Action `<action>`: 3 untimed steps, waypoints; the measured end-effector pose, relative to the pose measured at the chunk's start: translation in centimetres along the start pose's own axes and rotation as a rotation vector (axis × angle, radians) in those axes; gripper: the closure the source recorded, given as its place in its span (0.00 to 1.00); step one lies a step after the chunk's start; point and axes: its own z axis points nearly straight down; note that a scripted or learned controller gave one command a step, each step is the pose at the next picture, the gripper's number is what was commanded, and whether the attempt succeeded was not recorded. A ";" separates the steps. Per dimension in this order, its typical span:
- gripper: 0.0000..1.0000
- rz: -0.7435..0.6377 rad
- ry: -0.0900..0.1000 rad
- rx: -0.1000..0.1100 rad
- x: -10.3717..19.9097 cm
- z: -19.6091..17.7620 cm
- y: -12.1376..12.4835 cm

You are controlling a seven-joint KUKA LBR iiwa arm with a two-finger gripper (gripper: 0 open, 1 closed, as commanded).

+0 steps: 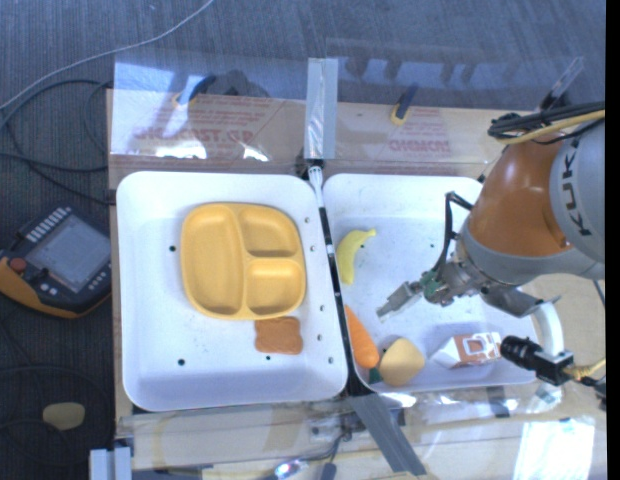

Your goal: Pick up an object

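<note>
In the right bin (pixel 410 203), a small yellow banana (pixel 352 252) lies near the left wall. An orange carrot (pixel 361 342) rests along the front left wall, touching a pale yellow rounded fruit (pixel 401 361). A white and orange carton (pixel 471 349) lies at the front right. My gripper (pixel 396 302) hangs over the middle of this bin, to the right of the banana and above the yellow fruit, with nothing seen held in it.
The left bin (pixel 150 368) holds a yellow divided plate (pixel 242 259) and a flat orange-brown piece (pixel 279 336) in front of it. A ridge (pixel 327 268) separates the two bins. Cardboard (pixel 230 128) lies behind them.
</note>
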 end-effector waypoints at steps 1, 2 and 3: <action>0.00 0.111 0.001 0.001 1.5 0.0 2.6; 0.00 -0.074 -0.004 -0.011 -6.2 9.3 -1.4; 0.00 0.125 -0.007 -0.014 -3.9 9.3 2.8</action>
